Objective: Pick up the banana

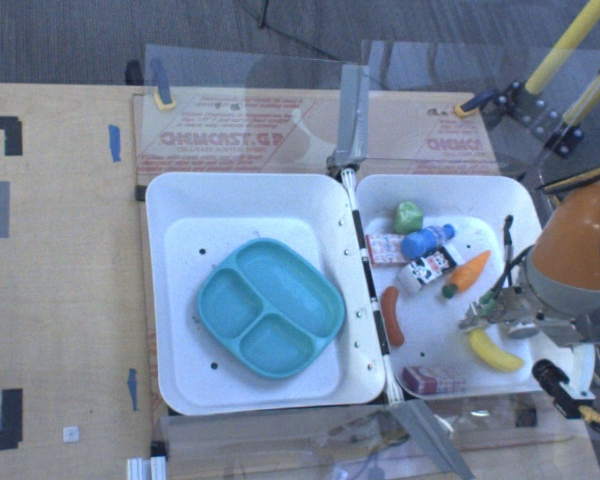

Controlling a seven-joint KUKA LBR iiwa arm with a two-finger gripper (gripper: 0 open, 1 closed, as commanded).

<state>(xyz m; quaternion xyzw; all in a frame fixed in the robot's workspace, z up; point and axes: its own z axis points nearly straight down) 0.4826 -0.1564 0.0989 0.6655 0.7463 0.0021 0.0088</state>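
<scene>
While the claw (480, 316) is hovering just above the banana (495, 352) in the right bin (430, 193), I cannot tell its state; a carrot (467, 272) is lying nearby.

Banana (495, 352) lies in right bin (435, 188) — gripper (485, 315) just above it.

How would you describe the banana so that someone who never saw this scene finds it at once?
Look in the right bin, the one without the blue plate. Go to its near right part, just below the gripper. There lies the banana, the only plain yellow curved thing; the carrot above it is orange and straight.
</scene>
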